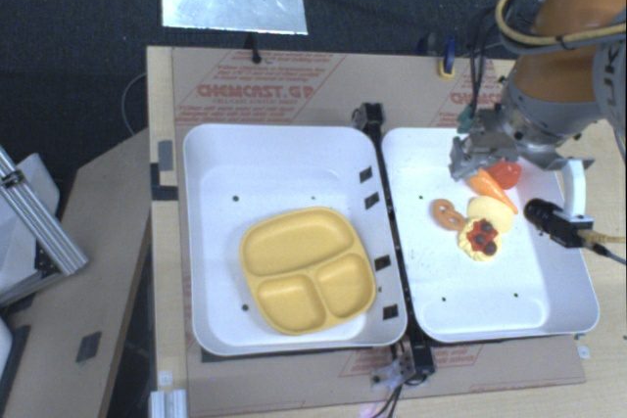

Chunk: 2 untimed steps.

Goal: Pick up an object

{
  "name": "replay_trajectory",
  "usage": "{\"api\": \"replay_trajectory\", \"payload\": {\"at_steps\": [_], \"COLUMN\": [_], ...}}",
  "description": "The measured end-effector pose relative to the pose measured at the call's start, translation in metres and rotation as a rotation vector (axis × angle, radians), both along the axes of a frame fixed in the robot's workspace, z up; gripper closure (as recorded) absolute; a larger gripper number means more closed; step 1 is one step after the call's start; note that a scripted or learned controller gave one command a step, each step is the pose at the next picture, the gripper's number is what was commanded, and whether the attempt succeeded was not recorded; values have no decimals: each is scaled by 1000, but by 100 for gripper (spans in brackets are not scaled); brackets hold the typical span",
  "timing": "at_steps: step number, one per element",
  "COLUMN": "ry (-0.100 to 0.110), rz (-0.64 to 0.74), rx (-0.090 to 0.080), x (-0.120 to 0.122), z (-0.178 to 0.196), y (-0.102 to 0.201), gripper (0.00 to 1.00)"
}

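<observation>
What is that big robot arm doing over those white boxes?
The robot arm's gripper is reaching down into the right bin, right by an orange carrot and a red tomato. Near them lie a pretzel and a small fruit tart. It is trying to pick something up, but nothing is lifted yet. The left bin holds a yellow divided tray.

Robot lab, bench, white bins, cables
</observation>
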State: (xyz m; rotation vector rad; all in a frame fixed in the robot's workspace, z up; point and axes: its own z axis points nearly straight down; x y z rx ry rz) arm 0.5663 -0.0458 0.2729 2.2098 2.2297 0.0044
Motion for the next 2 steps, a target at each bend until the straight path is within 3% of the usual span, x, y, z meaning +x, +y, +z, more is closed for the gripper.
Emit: {"api": "replay_trajectory", "payload": {"at_steps": [2], "ry": [1], "rz": [0], "rx": [1], "x": [21], "z": [-28], "y": [90], "gripper": [100]}}
